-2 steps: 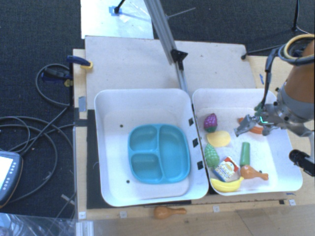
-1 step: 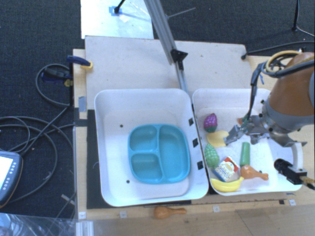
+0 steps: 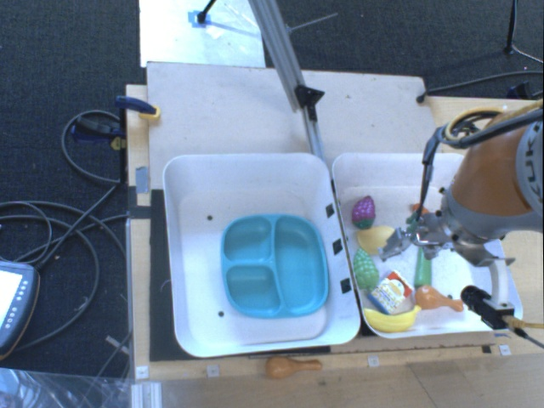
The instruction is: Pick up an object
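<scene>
My gripper (image 3: 408,238) hangs low over the middle of the right bin (image 3: 387,170), under the grey and orange wrist. Just to its left lie a yellow lemon (image 3: 374,237) and purple grapes (image 3: 364,212). A green stick-like piece (image 3: 422,268) sits right under and beside the gripper. Toward the bin's front are a green bumpy vegetable (image 3: 365,269), a small printed carton (image 3: 391,294), a banana (image 3: 392,319) and an orange drumstick (image 3: 439,298). I see nothing held by the gripper.
A blue sectioned tray (image 3: 274,266) lies in the left bin (image 3: 191,228). A brown drumstick-like toy (image 3: 292,365) rests on the bench in front of the bins. A slanted metal pole (image 3: 280,41) crosses the back. Cables lie at the left.
</scene>
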Controlling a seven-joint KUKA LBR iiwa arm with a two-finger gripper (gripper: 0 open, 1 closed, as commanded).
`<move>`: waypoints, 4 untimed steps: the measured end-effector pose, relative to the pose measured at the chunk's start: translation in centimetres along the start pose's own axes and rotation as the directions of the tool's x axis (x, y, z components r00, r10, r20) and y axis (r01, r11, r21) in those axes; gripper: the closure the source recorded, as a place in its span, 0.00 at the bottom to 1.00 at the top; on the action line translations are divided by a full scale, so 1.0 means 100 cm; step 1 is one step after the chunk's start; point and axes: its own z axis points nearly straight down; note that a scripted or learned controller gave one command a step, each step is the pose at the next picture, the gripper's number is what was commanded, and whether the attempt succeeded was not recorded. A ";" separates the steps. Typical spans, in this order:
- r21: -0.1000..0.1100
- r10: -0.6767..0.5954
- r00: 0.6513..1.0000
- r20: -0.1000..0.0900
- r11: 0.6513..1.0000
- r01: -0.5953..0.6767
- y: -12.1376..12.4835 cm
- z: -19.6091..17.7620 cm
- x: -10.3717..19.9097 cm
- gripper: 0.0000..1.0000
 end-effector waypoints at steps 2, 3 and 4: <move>-0.018 0.005 1.000 0.009 1.000 -0.004 0.003 0.035 -0.005 1.00; -0.011 -0.008 1.000 0.002 1.000 0.008 0.013 -0.012 -0.004 1.00; -0.011 -0.008 1.000 0.002 1.000 0.008 0.019 -0.057 -0.003 1.00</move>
